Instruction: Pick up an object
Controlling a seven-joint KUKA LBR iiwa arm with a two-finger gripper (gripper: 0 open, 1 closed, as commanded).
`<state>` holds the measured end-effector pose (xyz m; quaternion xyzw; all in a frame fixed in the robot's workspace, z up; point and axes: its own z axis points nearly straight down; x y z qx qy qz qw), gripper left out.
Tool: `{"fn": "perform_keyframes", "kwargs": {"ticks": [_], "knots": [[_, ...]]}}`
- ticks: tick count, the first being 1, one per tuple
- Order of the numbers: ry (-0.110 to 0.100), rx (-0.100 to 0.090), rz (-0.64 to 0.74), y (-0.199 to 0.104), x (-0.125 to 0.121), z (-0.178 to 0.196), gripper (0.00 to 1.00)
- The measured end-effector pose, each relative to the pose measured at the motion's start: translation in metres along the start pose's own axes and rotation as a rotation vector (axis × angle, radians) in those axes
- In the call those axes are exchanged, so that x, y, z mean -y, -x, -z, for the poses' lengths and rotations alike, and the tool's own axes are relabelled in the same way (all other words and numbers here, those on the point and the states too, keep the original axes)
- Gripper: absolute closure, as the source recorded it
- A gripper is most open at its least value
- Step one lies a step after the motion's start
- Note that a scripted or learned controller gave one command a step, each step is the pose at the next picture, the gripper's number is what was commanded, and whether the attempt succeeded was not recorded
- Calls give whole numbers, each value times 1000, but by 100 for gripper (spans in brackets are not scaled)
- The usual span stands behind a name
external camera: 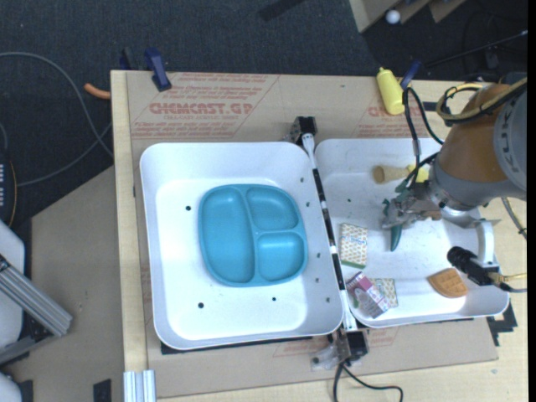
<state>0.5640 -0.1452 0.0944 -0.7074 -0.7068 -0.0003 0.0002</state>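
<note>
My gripper [400, 214] hangs low over the middle of the right bin [419, 153], on the arm coming in from the right. A slim teal piece [394, 239] points down just under it; whether this is a held thing or part of the gripper is unclear. Around it in the right bin lie a small tan cylinder [379, 173] towards the back, a patterned square packet [353, 244] to the left, a pink and patterned packet [369, 293] at the front left, and an orange-brown oval piece [450, 284] at the front right.
The left bin [167, 174] holds a blue divided plate [251, 233]. A black rail [322, 216] separates the two bins. On the bench behind the bins lie a yellow object [388, 91] and a blue clamp [157, 69].
</note>
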Motion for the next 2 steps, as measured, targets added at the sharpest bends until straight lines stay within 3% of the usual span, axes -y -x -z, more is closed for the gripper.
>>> {"fn": "perform_keyframes", "kwargs": {"ticks": [1, 2], "knots": [[3, 0, 3, -67, -47, 91, 100], [-2, -1, 2, -115, -13, 110, 100]]}}
